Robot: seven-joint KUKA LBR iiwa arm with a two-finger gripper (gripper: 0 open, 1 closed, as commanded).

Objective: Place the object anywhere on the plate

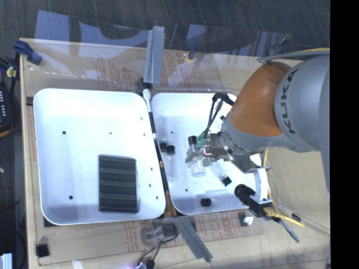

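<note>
Dark ribbed plate [118, 184] lies flat in the left bin [50, 111], nothing resting on it. Gripper [198, 152] is low over the right bin [174, 114], well to the right of the plate and a little farther back; whether it is open or closed cannot be told. A small pale object [197, 170] sits directly under the gripper, contact unclear, with three small black pieces [166, 147] scattered on that bin's floor, all right of the plate.
</note>
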